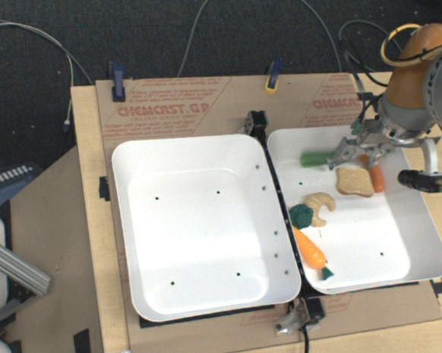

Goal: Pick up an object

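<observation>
My claw (pixel 360 147): low over the right bin's (pixel 411 267) far edge; I cannot tell how far it is open or whether it grips anything.
Green stick (pixel 313 158): just beside my claw toward the bin divider, long axis along the far edge.
Bread slice (pixel 355 181): just nearer than my claw, lying flat.
Small orange piece (pixel 377 179): touching the bread's outer side, upright-ish.
Carrot (pixel 311 250): by the divider, well apart from my claw, tip pointing to the bin's near edge.

Grey arm (pixel 419 80) reaches in from right, hand (pixel 358 150) lowered.
</observation>
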`<state>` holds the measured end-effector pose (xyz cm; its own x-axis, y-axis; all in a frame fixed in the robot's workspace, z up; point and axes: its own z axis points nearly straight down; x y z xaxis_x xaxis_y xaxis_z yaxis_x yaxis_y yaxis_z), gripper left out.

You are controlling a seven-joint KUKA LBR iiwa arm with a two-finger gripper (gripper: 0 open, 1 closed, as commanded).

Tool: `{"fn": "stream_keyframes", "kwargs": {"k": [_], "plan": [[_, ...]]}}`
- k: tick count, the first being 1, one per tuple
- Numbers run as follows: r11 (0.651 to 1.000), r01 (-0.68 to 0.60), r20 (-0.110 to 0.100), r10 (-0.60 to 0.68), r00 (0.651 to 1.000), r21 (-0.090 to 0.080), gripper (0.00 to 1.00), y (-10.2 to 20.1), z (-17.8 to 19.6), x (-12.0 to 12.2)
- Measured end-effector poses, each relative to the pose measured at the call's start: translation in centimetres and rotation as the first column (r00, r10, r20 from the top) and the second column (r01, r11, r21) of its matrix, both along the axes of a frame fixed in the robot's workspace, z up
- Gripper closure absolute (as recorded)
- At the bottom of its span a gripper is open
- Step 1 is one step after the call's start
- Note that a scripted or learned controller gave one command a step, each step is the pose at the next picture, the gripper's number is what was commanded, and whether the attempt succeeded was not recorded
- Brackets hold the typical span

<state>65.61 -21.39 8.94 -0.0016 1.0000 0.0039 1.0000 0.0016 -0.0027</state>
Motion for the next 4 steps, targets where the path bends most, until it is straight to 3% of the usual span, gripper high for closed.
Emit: {"fn": "stream_keyframes", "kwargs": {"k": [1, 2, 4], "plan": [[1.0, -0.001, 0.003, 0.001, 1.0, -0.001, 0.0, 0.2, -0.2, 0.1], [1.0, -0.001, 0.004, 0.001, 1.0, -0.004, 1.0, 0.1, 0.6, 0.1], [1.0, 0.001, 0.005, -0.001, 1.0, -0.005, 1.0, 0.7, 12.0, 0.5]]}}
